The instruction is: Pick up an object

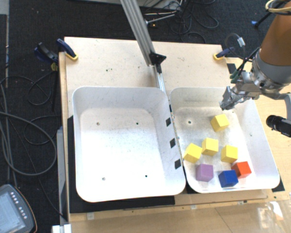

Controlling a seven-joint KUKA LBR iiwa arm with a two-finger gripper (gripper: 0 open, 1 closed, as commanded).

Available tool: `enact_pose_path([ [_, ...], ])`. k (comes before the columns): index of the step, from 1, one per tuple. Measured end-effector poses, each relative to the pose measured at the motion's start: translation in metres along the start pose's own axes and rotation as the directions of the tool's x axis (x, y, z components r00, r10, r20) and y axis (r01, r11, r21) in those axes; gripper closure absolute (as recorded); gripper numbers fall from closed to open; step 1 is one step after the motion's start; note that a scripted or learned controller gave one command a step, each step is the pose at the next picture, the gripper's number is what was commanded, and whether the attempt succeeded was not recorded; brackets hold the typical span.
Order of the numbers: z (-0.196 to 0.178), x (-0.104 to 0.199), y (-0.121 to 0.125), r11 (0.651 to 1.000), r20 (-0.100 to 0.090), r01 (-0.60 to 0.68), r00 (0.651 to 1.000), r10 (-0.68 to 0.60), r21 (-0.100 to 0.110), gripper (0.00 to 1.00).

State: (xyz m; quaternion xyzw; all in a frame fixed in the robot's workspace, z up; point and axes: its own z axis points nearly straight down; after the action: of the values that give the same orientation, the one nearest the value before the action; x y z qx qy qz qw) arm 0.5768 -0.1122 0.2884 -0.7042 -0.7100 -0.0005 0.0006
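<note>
tool [228, 104]: above far part of right bin [264, 144]; opening cannot be told, nothing seen held.
target: yellow cube [219, 122], just near-left of tool, lying skewed.
risk: skew could make a descent clip an edge, nudging cube away.

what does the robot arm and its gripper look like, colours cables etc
The KUKA arm has a broad orange band above a grey, rounded wrist section. Thin cables, some green, with a blue-tipped loop, run along the wrist toward the small grey metallic two-finger gripper. A black knob-like part sticks out low on the arm's side.
</note>
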Motion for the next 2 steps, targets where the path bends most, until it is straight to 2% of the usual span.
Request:
enact_pose_path([
  [1,0.021,0.051,-0.019,1.000,0.000,-0.001,1.000,0.001,0.002,1.00],
  [2,0.023,0.109,-0.033,1.000,-0.001,0.001,1.000,-0.001,0.002,1.00],
])
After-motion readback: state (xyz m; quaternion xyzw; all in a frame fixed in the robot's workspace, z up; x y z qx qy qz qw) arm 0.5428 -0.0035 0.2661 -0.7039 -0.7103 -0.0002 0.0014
